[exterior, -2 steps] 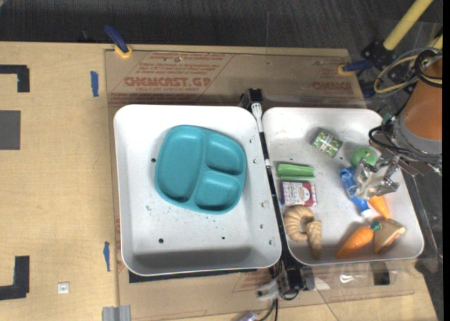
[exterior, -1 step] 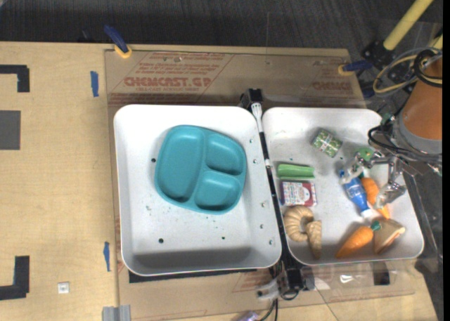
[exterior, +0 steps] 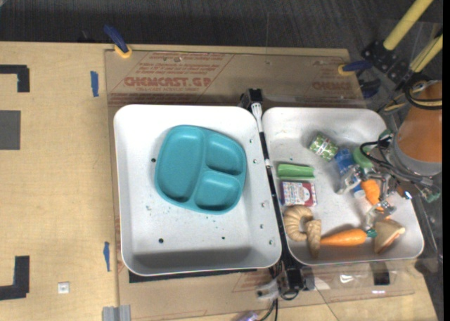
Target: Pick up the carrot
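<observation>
The carrot [exterior: 344, 238] lies flat along the lower edge of the right bin [exterior: 295, 119], lower right of the frame, its tip beside a tan ring-shaped toy [exterior: 301, 223] and its green end near a tan wedge [exterior: 389, 235]. The pincer [exterior: 373, 197] hangs just above it amid clutter; whether it is spread or pressed together cannot be told. A good grasp would likely straddle the carrot's middle, across its width, clear of both neighbours.

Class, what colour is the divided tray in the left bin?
The divided tray is teal blue, plain and unpatterned, seen in the camera view.
</observation>
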Robot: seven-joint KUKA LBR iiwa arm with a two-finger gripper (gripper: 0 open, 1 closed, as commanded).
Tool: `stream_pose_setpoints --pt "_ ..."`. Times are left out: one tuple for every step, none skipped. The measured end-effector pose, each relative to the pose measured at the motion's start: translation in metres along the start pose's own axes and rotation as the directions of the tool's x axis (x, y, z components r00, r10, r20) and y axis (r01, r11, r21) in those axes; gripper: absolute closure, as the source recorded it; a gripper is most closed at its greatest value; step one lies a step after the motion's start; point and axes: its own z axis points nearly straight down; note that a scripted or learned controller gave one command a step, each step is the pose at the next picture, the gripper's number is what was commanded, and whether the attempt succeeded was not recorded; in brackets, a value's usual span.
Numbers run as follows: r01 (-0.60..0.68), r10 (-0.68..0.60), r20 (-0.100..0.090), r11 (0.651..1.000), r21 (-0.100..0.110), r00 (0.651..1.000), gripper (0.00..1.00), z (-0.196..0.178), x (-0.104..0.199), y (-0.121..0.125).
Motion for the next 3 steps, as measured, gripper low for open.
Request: stream_pose_setpoints --pt "0.001 -0.001 0.013 1.0 0.005 1.0 1.0 -0.013 -0.006 -0.001" --pt "-0.114 0.114 0.002 0.993 -0.007 0.994 1.0 -0.064 -0.064 0.083" --pt "0.262 -0.262 0.001 0.965 -0.001 0.965 1.0 -0.099 -0.061 -0.024"
